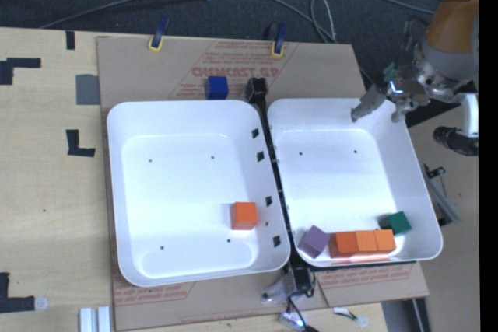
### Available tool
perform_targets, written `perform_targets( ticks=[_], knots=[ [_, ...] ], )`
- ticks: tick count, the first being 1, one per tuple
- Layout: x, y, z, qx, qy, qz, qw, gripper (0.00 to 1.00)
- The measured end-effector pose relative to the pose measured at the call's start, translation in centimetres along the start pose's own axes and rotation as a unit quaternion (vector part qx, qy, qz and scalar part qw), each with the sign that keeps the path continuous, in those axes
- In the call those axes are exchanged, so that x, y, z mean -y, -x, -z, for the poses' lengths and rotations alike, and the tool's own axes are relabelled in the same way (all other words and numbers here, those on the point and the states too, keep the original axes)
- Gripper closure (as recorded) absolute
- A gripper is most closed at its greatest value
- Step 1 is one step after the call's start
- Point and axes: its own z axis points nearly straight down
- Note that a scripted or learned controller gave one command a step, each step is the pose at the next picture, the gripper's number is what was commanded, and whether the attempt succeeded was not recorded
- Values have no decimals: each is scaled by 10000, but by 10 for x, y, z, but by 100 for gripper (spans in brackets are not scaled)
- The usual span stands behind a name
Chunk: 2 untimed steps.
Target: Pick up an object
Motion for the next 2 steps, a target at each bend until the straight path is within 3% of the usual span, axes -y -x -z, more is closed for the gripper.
perform_targets(
  ticks=[1,2],
  knots=[
    [-2,0,5,7,41,5,10000,0],
    [1,1,-58,1,14,6,10000,0]
  ],
)
